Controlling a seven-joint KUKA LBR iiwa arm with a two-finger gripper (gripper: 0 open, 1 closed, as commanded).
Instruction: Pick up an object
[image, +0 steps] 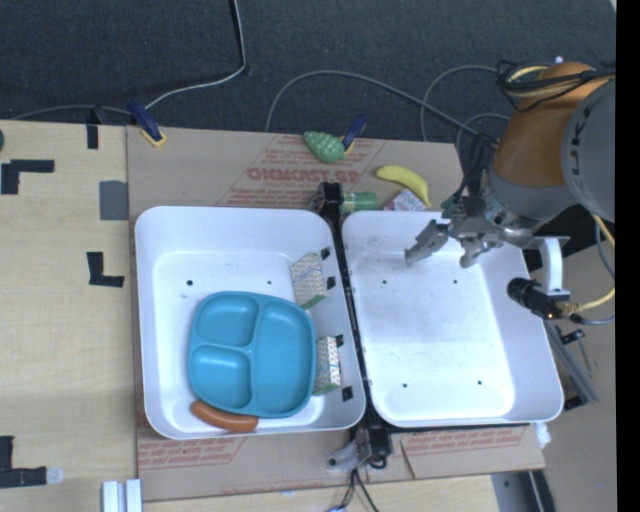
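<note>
My gripper hangs over the far part of the right bin, its two fingers spread open with nothing between them. In the left bin lies a blue divided plate, with an orange sausage at its near edge. Two small patterned packets, one beyond the plate and one to its right, rest against the divider side of that bin.
Behind the bins on the cardboard lie a yellow banana, a green toy and a green item at the bins' junction. Cables run across the dark floor behind. A black clamp sits between the bins.
</note>
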